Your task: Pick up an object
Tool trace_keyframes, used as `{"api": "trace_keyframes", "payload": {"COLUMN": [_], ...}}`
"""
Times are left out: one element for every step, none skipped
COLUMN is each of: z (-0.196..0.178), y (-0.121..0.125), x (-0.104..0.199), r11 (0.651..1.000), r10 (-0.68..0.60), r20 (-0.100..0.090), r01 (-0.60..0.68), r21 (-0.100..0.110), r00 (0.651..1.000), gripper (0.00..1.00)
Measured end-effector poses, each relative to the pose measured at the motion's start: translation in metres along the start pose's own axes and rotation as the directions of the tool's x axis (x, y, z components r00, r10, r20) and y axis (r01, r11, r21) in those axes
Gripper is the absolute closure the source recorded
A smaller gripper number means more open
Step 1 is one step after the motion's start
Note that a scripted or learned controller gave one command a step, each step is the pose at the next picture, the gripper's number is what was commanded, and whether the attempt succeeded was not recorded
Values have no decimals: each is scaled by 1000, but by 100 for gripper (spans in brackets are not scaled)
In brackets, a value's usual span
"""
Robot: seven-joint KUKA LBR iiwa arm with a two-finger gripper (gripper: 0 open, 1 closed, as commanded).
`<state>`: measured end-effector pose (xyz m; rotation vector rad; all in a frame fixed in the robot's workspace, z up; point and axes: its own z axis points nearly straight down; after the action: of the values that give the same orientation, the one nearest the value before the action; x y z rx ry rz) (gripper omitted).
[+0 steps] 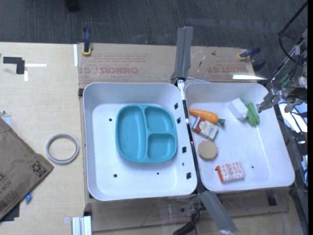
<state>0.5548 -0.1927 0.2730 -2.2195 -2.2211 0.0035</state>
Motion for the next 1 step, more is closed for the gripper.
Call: {"api": "trace_keyframes", "payload": {"z": [93], "y": [24], "x": [-1], "r11": [975], "r10": [-223], "r20": [0], "r01": [223], "r21": [-1], "r00": [975], "gripper": [0]}}
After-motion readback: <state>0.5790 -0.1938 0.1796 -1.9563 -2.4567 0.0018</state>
